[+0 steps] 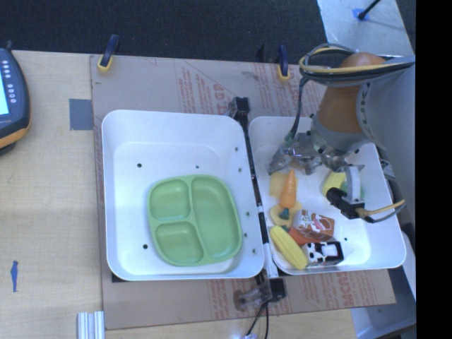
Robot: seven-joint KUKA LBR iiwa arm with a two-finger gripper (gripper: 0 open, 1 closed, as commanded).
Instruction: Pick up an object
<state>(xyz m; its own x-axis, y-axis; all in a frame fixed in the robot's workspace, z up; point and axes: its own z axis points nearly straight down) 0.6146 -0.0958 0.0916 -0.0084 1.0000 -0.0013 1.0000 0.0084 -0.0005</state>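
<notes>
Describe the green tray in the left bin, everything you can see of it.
The tray is pale green, looks like moulded plastic, and has rounded corners. Raised ridges split it into three compartments: two smaller ones on its left side and one long one on its right. All three look bare. It lies flat on the floor of the left bin, turned slightly askew, toward the bin's near right part. Its near edge lies close to the bin's near wall; nothing else touches it.

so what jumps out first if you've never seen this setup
The green divided plate lying alone in the left bin catches the eye first. Next comes the right bin, crowded with toy food: a carrot, a corn cob. Above them the grey arm with the orange band reaches in, its gripper low over the pile.
</notes>
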